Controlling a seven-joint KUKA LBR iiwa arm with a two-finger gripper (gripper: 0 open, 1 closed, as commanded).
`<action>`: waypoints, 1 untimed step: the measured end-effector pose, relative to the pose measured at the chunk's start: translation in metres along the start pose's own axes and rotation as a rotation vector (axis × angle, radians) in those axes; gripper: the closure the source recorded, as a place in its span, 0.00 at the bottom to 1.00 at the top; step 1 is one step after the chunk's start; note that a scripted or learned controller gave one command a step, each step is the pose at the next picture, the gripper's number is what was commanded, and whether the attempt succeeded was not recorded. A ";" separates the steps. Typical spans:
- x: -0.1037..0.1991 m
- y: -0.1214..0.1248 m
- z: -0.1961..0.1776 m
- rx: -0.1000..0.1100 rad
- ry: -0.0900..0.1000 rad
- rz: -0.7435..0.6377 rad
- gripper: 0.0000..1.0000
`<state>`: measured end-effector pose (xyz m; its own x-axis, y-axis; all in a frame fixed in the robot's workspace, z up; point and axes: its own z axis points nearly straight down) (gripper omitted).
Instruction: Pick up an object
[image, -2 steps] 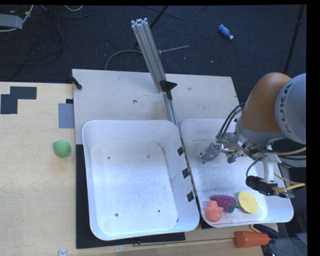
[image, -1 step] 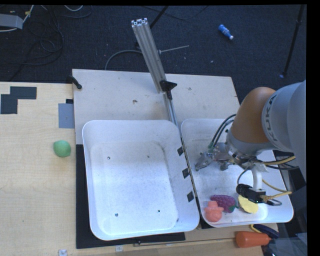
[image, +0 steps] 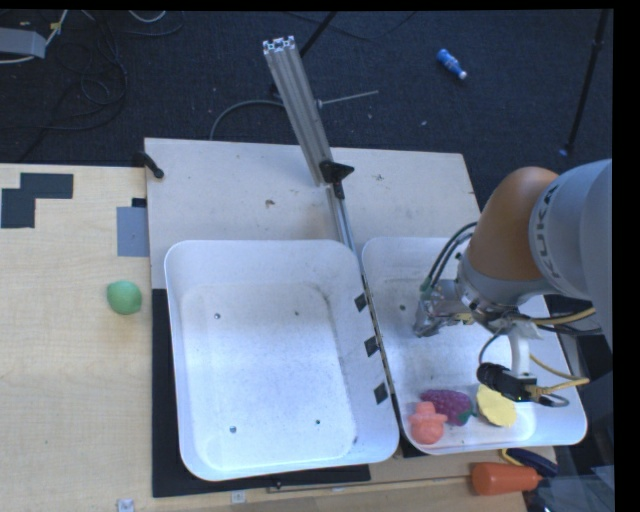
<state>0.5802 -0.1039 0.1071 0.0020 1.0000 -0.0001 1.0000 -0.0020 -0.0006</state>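
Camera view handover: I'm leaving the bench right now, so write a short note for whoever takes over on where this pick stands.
Hand: low over the upper part of the right bin; whether it is open or shut cannot be told, and nothing shows in its grasp.
Things: purple toy, orange toy and yellow toy lie grouped at the right bin's near edge, apart from the hand. A green ball sits on the bench left of the left bin.
Done: nothing lifted.
Left: grasp one object and raise it.
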 end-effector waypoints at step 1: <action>-0.004 -0.004 -0.043 -0.004 -0.001 -0.001 1.00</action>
<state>0.5764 -0.1081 0.1506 0.0014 1.0000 -0.0006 1.0000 -0.0014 0.0032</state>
